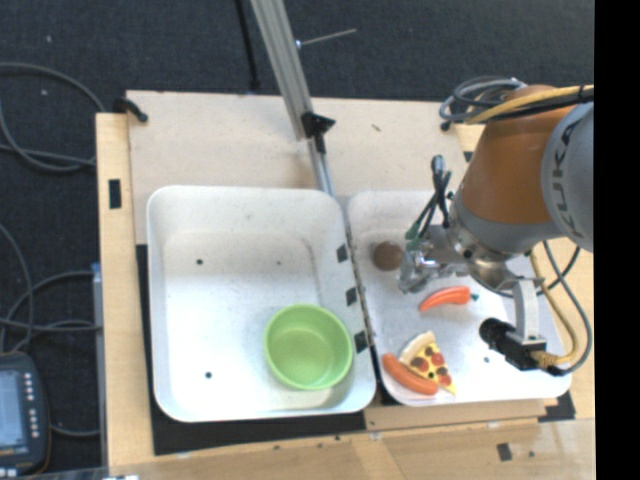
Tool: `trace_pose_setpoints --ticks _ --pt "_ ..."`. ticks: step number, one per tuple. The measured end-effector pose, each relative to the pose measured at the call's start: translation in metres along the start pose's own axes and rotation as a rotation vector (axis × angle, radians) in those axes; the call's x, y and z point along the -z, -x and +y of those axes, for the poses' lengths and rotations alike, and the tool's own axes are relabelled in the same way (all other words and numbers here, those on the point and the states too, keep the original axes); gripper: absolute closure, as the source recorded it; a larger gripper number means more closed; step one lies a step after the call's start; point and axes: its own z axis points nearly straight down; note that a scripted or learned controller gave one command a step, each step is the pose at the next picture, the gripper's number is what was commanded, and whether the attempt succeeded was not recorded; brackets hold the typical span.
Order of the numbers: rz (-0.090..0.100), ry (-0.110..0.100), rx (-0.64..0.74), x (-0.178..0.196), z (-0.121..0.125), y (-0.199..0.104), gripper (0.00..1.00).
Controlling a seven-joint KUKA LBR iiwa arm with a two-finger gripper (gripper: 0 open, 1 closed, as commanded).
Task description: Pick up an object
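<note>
Nothing is lifted yet: the gripper (415,268) hangs low in the right bin (470,388) (between a brown ball (387,256) and an orange carrot (445,297)), its grip state too murky to tell.

This was a robotics lab or test cell, not a home or kitchen. A plain pale wooden bench (220,138) stood on dark carpet (60,28), with loose black cables (40,158) trailing over the floor past its left edge. A bare aluminium mast (280,48) rose slantwise from the bench's far edge. Two shallow white bins (200,218) sat side by side on it, and a grey and orange industrial arm (520,178) with exposed wiring hung over the right one. A small dark screened device (20,408) lay off the bench's near left corner.
</note>
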Motion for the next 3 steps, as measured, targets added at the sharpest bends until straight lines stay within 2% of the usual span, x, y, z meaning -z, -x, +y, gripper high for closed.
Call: trace_pose_setpoints --ticks 1,2,3 --pt "0.0 0.0 0.0 -0.011 -0.005 -0.045 1.0" --pt "0.002 0.002 0.004 -0.002 -0.019 -0.103 1.0" --pt "-0.001 -0.001 -0.002 -0.018 -0.024 -0.127 1.0"
